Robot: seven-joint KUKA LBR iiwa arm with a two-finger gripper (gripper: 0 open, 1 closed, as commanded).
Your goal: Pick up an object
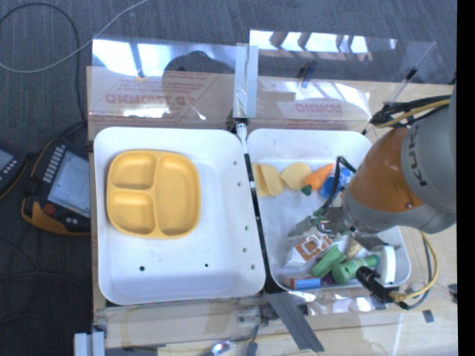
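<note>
My gripper [318, 227] hangs low in the right bin [276, 221], under the arm's orange band [378, 180]. Just below it lies an orange-and-white packet [310, 248]. Close by at the bin's front are a green bottle-like object [328, 261], a second green piece [349, 270] and a small red-and-blue item [303, 282]. Along the back of the bin lie two yellow pieces [267, 179] [295, 174], a carrot [319, 177] and a blue object [331, 185]. The arm hides part of the bin's right side.
The left bin [171, 273] holds a yellow divided plate [154, 193]. A ridge [252, 199] separates the two bins. A clear panel [245, 73] stands behind them. A handheld pendant [56, 188] lies on the floor at the left.
</note>
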